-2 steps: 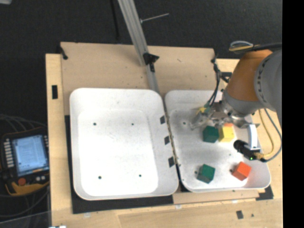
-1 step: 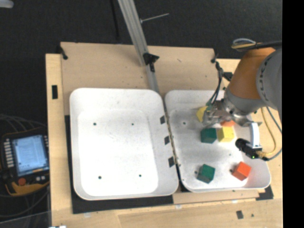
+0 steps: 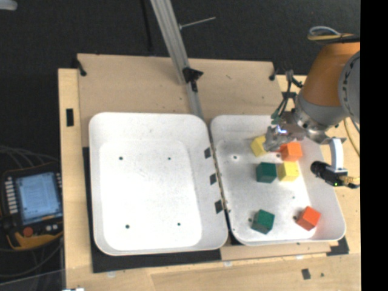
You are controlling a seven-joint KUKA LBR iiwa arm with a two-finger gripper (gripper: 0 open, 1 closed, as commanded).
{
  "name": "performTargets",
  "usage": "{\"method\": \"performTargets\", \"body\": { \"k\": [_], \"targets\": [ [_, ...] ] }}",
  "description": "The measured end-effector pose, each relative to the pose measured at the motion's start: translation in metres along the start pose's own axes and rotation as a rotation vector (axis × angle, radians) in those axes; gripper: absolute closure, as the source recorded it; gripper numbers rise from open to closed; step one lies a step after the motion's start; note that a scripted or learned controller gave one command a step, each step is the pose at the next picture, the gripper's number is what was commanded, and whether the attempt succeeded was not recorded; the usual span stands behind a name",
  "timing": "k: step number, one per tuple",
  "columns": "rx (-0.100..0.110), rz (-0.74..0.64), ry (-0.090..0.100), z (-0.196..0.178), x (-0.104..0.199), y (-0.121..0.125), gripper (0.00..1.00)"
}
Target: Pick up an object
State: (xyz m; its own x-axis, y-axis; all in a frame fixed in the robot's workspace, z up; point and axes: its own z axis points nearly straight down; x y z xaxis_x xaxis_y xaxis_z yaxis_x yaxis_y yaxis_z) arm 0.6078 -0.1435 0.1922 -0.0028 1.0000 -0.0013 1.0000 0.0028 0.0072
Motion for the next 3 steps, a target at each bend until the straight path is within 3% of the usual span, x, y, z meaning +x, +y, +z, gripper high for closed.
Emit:
{"method": "performTargets", "body": {
  "k": [1, 3],
  "targets": [
    [0.0, -0.001, 0.0, -0.05, -0.001, 0.002, 1.0],
    [0.007, -0.005, 0.003, -0.05, 0.112, -0.023, 1.0]
  ]
}}
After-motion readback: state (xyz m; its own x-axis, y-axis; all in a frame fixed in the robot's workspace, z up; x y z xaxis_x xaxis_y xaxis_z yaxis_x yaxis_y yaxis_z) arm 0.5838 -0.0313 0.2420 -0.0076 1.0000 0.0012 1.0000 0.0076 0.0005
